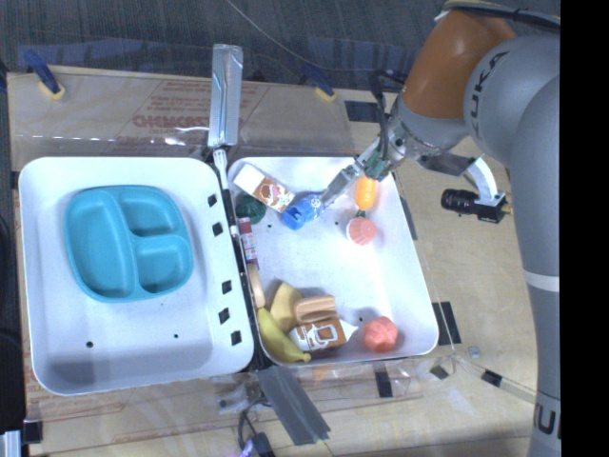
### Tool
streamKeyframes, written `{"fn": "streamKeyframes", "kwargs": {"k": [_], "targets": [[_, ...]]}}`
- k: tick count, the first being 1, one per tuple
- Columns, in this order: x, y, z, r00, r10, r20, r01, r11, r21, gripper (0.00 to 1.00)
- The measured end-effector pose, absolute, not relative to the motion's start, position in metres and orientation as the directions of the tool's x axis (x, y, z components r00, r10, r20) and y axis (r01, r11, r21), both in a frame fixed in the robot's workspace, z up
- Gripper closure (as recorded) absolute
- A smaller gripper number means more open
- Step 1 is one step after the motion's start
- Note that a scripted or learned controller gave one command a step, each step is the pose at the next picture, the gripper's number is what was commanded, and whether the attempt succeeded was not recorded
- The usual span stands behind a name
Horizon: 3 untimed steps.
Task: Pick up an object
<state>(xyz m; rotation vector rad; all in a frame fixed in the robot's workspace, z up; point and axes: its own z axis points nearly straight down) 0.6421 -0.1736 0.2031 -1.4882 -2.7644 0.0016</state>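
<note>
Arm enters from the right, orange band above the wrist, wrist angled down-left into the right bin (409, 284). Gripper (328, 196) tip sits at the blue object (301, 210), touching or just over it; finger spread cannot be told. Blue object lies near the bin's back wall, beside a white packet (264, 188) with unreadable print. Orange fruit (366, 192) just right of the gripper.

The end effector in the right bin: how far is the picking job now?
Done: the end effector has reached down into the right bin, beside the blue object. In hand: nothing I can confirm, because its tip is too small to read. Left: a visible grasp and lift; the orange fruit and banana lie untouched.
</note>
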Motion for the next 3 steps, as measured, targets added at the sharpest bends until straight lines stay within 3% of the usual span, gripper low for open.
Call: {"fn": "streamKeyframes", "kwargs": {"k": [1,2,3], "targets": [[0.640,-0.177,0.158,-0.508,0.861,0.005,0.861,0.508,-0.006,0.00],[0.657,-0.194,0.123,-0.390,0.921,0.001,0.921,0.390,-0.003,0.00],[0.645,-0.201,0.090,-0.420,0.907,0.004,0.907,0.420,-0.003,0.00]]}}
